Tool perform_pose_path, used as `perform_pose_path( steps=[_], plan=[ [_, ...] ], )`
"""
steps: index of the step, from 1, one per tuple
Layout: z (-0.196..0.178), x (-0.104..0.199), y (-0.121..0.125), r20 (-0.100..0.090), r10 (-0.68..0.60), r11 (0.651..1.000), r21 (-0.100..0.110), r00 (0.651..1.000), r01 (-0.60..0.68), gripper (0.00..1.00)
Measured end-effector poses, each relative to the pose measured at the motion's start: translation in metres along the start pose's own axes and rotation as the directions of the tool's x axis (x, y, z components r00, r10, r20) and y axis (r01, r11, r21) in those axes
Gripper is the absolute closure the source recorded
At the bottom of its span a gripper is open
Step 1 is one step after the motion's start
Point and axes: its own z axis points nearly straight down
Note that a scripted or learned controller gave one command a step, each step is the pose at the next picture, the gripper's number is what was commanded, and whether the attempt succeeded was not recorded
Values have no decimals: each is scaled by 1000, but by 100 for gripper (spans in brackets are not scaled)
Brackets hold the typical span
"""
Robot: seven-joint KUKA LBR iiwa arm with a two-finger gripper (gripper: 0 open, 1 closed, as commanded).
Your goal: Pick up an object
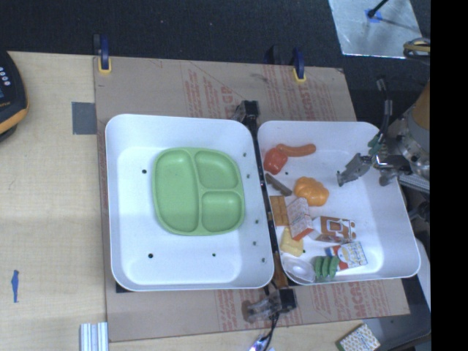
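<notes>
While the gripper (351, 172) hangs over the right bin (384, 218), its fingers look spread apart, clamping nothing. An orange pepper (311, 190) lies just left of it.

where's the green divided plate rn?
The green divided plate lies flat in the middle of the left white bin, across the divider from the toy-filled right bin.

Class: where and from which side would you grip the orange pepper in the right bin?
Grip the orange pepper across its rounded body, coming from above. It lies apart from the red pepper and the packets below, with bare bin floor on its right.
</notes>
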Motion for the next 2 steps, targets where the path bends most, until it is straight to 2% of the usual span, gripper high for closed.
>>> perform_pose_path(
  steps=[1, 2],
  plan=[
    [77, 40, 24, -2, -5, 1000, 5, 1000, 5, 0],
    [135, 45, 31, 0, -2, 1000, 3, 1000, 2, 0]
  ],
)
